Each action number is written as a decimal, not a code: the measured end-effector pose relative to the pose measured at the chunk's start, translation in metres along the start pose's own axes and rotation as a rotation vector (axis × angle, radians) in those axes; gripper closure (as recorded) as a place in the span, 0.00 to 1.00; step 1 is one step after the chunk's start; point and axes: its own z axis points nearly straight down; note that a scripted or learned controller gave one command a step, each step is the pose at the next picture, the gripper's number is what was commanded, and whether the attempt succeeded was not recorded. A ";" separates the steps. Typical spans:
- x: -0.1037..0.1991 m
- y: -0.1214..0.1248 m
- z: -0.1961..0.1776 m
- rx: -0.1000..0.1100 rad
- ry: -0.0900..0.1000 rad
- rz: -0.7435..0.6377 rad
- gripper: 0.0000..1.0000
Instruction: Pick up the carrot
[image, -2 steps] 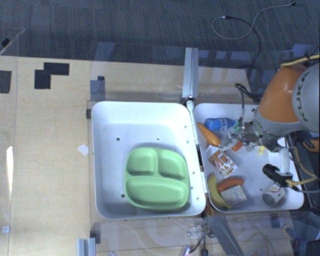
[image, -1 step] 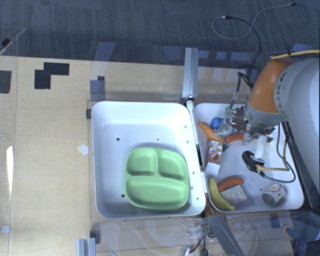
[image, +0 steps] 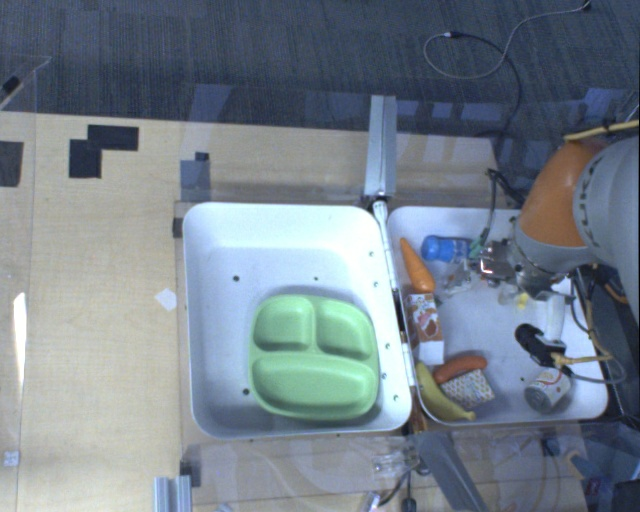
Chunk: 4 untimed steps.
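Orange carrot (image: 416, 264) beside brown-labelled packet (image: 426, 322), writing unreadable.

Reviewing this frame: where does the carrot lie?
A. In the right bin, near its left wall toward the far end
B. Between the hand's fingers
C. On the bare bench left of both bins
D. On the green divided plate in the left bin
A. The carrot lies in the right bin close to its left wall, at the far end, beside a blue item, apart from the green plate in the left bin.
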 end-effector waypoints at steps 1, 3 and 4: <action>0.105 -0.031 -0.117 0.008 0.003 -0.322 0.00; 0.049 0.000 -0.006 0.012 0.003 -0.306 0.00; 0.050 0.002 -0.014 0.012 0.004 -0.307 1.00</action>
